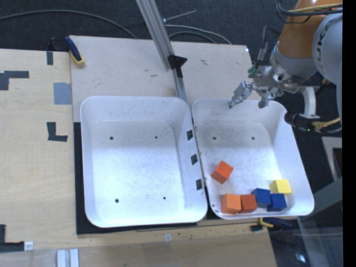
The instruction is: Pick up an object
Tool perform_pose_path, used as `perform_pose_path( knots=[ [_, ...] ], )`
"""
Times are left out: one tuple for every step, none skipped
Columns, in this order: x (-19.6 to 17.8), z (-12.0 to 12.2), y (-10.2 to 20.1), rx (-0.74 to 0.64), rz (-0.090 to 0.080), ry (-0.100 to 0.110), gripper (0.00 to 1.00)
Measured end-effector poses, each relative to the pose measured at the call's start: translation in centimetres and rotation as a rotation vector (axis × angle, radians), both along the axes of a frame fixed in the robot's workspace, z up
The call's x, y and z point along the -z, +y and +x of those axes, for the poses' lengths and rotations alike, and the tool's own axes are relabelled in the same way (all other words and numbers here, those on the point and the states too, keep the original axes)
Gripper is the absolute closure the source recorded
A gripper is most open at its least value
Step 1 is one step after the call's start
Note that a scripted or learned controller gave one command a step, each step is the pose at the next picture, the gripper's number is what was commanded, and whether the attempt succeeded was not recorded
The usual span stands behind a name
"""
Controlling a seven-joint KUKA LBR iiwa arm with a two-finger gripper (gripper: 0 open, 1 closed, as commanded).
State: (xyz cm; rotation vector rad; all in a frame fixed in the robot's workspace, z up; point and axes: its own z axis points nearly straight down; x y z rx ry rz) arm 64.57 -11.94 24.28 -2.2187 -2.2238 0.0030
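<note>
Orange, blue and yellow blocks occupy the near end of the right bin [289,149]. Two orange blocks [238,203] sit side by side against the near wall, touching a blue block [261,196]. A second blue block [277,203] lies in the near right corner, partly covered by the yellow block [281,186] resting on it. One orange cube [222,171] lies apart, nearer the bin's middle. The left bin [89,149] adjoins on the worktop [33,166]. Farther back, the gripper [251,95] hangs over the right bin's far rim, well apart from every block. Its fingers are spread, with nothing between them. The arm [311,26] is cut off at the right.
</note>
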Motion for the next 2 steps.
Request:
perform_pose_path(
  knots=[
    [5.5, -4.8, 5.0, -0.002, 0.004, 0.009, 0.00],
    [15.3, -10.0, 1.1, 0.004, 0.001, 0.005, 0.00]
  ],
)
